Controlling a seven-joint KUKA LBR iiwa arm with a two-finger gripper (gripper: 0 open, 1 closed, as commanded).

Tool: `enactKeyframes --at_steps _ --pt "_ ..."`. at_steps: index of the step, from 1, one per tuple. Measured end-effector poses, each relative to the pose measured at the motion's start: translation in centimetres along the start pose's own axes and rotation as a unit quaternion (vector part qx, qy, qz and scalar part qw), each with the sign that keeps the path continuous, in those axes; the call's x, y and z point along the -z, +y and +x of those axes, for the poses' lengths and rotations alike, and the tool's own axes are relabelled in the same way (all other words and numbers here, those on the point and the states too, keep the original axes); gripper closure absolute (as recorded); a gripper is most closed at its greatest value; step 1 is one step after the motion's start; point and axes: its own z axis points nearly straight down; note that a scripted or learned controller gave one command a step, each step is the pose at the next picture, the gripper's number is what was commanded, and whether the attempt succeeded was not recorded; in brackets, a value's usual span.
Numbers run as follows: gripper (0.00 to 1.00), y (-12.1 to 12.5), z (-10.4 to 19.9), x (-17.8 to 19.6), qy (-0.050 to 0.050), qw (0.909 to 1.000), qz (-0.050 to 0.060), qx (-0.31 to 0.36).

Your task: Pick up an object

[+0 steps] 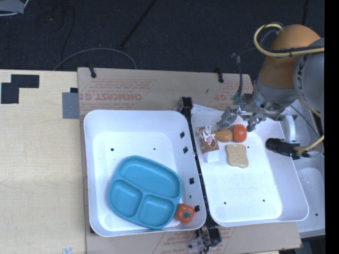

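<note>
Sitting in the left bin [100, 126] is a big blue divided plate [144, 191] beside a small tomato [184, 214]. Right bin [275, 194]: gripper [241, 119] spread apart above toy tomato [239, 133], bread slice [237, 155] nearby.

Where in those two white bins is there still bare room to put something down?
The right bin has bare floor below the bread slice; its top is crowded by the tomato, packet and gripper. In the left bin, the blue tray leaves a strip above it.
</note>
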Motion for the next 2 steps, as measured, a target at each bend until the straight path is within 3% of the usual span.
enactKeyframes --at_steps 1,2 --pt "0.0 0.3 0.0 0.9 -0.001 1.0 -0.007 0.001" --pt "0.0 0.5 0.4 -3.4 -0.001 1.0 -0.005 0.002"
